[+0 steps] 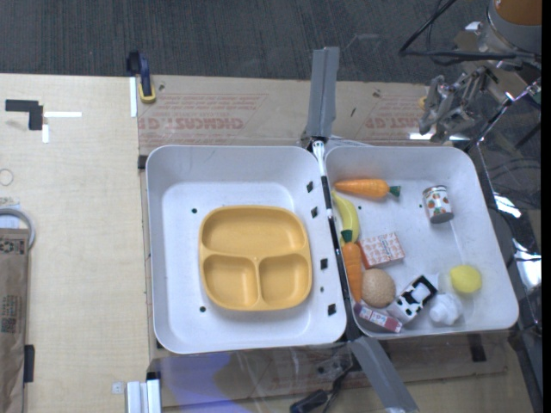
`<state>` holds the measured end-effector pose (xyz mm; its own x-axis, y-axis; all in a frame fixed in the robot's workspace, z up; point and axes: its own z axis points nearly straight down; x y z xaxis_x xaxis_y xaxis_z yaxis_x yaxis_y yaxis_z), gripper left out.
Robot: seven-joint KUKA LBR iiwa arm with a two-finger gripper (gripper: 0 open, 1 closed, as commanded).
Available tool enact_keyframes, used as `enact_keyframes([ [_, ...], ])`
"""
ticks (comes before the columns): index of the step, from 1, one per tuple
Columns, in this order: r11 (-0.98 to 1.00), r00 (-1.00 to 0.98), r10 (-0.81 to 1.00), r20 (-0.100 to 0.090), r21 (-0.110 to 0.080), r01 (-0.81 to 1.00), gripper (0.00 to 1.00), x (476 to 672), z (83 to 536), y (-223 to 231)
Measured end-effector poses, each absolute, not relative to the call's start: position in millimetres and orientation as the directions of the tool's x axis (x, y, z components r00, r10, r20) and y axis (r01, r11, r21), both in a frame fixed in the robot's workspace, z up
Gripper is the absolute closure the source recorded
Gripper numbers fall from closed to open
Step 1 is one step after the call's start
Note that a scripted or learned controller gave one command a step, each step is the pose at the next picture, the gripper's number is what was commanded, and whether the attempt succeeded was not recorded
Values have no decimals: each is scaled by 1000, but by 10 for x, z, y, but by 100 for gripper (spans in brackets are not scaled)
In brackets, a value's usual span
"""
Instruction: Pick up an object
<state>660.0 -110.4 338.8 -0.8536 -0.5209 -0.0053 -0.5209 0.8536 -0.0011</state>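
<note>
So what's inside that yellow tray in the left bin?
Nothing that I can see. The yellow tray lies flat in the left bin, and its three compartments are bare. The bin floor beneath it is covered, so anything under the tray stays hidden.

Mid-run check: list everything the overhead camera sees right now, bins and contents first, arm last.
left bin: 1, white, left of the divider
divided tray: 1, yellow, inside left bin
right bin: 1, white, right of the divider
carrot: 1, orange, right bin top
banana: 1, yellow, right bin's left wall
small can: 1, white label, right bin upper right
lemon: 1, yellow, right bin lower right
cow toy: 1, black-white, right bin bottom
gripper: 1, metallic, above right bin's far edge
</note>
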Motion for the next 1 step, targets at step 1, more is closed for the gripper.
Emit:
enact_keyframes([
  [1,687,-687,-727,-5,-2,-727,100,6601,3315,-1341],
])
